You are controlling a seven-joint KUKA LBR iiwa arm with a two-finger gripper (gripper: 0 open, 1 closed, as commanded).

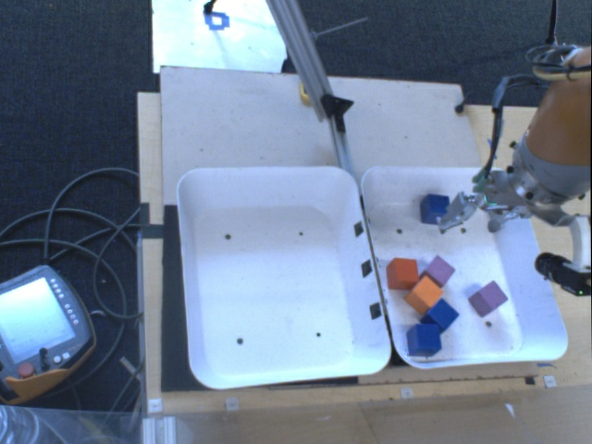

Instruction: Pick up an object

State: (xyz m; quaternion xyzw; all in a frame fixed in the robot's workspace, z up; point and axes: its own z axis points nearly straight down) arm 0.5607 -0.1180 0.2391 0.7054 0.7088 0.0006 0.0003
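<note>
Blue cube (424, 339) at bin front; gripper (460, 213) beside upper blue cube (434, 208).

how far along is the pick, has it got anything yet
Nothing looks picked yet: all seven blocks rest on the right bin's floor. The gripper hangs low beside the lone blue block, apparently lining up on it. Grasping and lifting remain.
</note>
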